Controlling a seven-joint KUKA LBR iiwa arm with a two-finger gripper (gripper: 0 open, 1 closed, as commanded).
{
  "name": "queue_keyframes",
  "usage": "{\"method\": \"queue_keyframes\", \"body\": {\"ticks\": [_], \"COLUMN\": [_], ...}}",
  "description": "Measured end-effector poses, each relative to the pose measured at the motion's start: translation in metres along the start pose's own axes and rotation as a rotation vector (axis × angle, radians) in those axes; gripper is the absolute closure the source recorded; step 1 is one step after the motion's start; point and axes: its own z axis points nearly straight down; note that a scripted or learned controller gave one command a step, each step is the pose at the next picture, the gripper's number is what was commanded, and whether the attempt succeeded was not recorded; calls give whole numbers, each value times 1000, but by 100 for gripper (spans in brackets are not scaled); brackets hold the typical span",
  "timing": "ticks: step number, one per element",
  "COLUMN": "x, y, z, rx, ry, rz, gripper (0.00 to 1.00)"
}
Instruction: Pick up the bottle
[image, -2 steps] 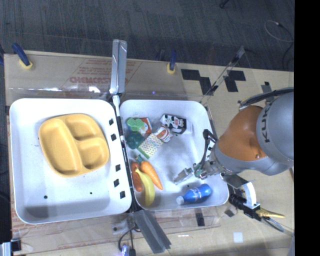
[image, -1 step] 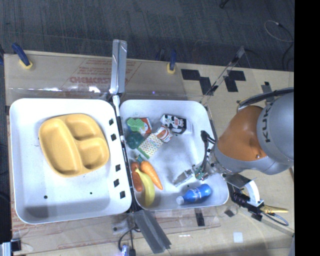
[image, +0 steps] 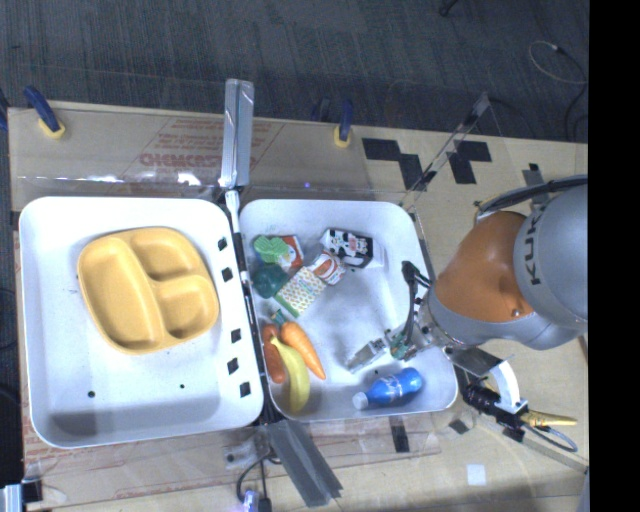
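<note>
while the gripper (image: 372, 350) hangs low in the right bin (image: 385, 215), a blue bottle (image: 391, 389) lies on its side near that bin's front right corner.

its long axis runs roughly along the front edge, white cap toward the banana (image: 292, 375) and carrot (image: 303, 347) by the divider. the gripper sits just above the bottle, apart from it; whether its jaws are spread cannot be told. a yellow tray (image: 148, 287) fills the left bin (image: 60, 400).
</note>
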Motion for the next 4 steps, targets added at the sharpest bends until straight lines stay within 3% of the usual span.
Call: {"method": "queue_keyframes", "body": {"ticks": [1,2,3,4], "x": [1,-41,-62,-8], "y": [0,109,156,82], "z": [0,-2,-40,-30], "rx": [1,-3,26,-3], "ry": [1,-6,19,-7], "rz": [-212,-316,-366,-480], "gripper": [0,0,0,0]}}
